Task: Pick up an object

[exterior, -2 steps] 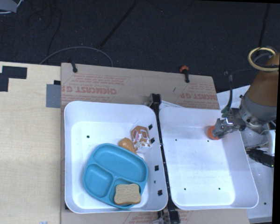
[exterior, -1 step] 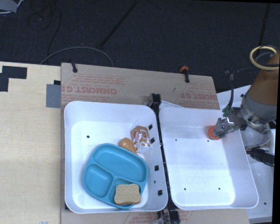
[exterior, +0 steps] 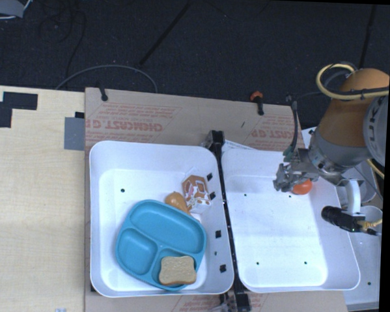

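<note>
2 white bins (exterior: 109,180) side by side on cardboard sheet (exterior: 158,121), pale wood bench (exterior: 29,208) at left.

Grey arm (exterior: 342,143), orange band (exterior: 354,111), yellow cable (exterior: 329,74).

Two bins sit side by side on the bench (exterior: 30,195), which fills the lower half of the frame. The left bin (exterior: 106,180) holds a divided tray (exterior: 153,238) in its lower middle part. A slice of bread (exterior: 177,270) lies in the tray's lower right compartment. Just above the tray's upper right edge lie a small rounded object (exterior: 176,200) and a wrapped packet (exterior: 196,190), touching each other. The right bin (exterior: 274,254) has the end effector (exterior: 290,180) in its upper right part, with a small round object (exterior: 302,186) right beside it. The arm (exterior: 350,121) stands at the frame's upper right.
</note>
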You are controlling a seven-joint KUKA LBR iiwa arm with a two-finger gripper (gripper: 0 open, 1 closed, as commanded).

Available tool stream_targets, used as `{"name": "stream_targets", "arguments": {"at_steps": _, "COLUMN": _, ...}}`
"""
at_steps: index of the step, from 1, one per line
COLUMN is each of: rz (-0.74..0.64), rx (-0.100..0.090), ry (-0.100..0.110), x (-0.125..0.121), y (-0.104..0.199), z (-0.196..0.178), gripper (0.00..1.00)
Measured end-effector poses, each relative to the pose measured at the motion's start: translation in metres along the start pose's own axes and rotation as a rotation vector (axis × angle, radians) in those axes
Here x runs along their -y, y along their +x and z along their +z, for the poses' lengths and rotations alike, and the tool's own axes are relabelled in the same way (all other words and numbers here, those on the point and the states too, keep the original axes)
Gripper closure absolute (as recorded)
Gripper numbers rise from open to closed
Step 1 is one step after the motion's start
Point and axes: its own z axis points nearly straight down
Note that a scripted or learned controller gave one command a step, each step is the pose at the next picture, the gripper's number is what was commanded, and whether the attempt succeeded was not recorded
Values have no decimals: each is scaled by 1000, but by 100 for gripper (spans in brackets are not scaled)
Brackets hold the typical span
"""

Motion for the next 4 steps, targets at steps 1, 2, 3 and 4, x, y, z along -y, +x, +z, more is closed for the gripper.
{"name": "stream_targets", "arguments": {"at_steps": 1, "rz": 0, "rx": 0, "ry": 0, "x": -4, "y": 48, "z": 3, "gripper": 100}}
{"name": "stream_targets", "arguments": {"at_steps": 2, "rz": 1, "rx": 0, "ry": 1, "x": -1, "y": 99, "z": 4, "gripper": 100}}
{"name": "stream_targets", "arguments": {"at_steps": 3, "rz": 0, "rx": 1, "ry": -1, "x": -6, "y": 156, "z": 1, "gripper": 100}}
{"name": "stream_targets", "arguments": {"at_steps": 4, "rz": 1, "rx": 1, "ry": -3, "x": -4, "y": 196, "z": -24, "gripper": 100}}
